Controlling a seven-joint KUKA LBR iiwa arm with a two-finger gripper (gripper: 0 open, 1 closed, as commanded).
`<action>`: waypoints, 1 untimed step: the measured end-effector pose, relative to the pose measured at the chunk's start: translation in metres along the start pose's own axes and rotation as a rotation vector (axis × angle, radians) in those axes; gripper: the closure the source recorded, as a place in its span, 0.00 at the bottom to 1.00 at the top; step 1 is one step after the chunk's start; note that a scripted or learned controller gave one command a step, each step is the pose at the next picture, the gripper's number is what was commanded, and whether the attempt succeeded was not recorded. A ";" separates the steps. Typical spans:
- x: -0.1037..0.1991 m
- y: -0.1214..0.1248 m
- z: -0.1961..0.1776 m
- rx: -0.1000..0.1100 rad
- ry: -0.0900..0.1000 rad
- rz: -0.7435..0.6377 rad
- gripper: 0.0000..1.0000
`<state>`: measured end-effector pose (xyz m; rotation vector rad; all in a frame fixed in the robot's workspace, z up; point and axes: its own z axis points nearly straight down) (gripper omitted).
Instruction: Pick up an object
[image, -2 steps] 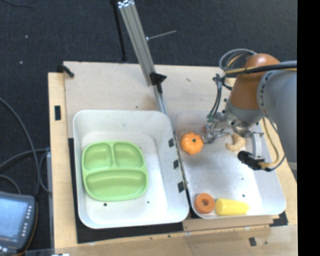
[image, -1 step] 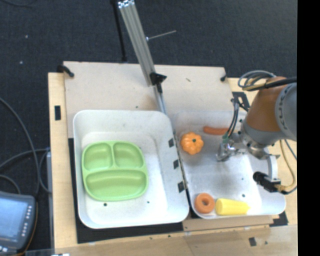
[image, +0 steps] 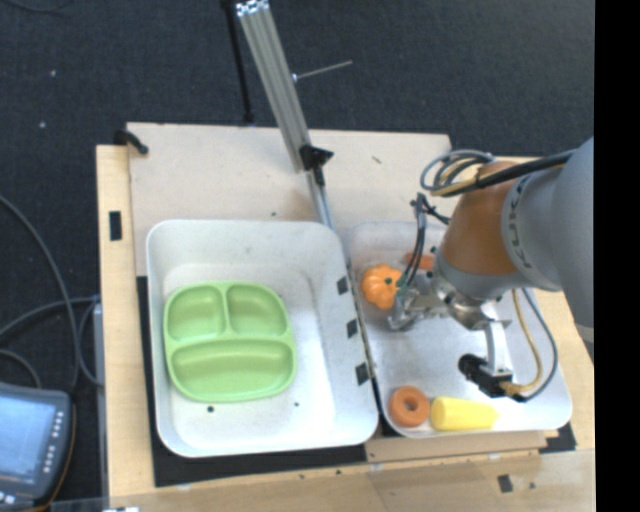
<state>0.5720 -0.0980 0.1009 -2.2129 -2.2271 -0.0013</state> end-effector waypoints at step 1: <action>-0.127 0.024 -0.001 -0.004 -0.008 0.011 1.00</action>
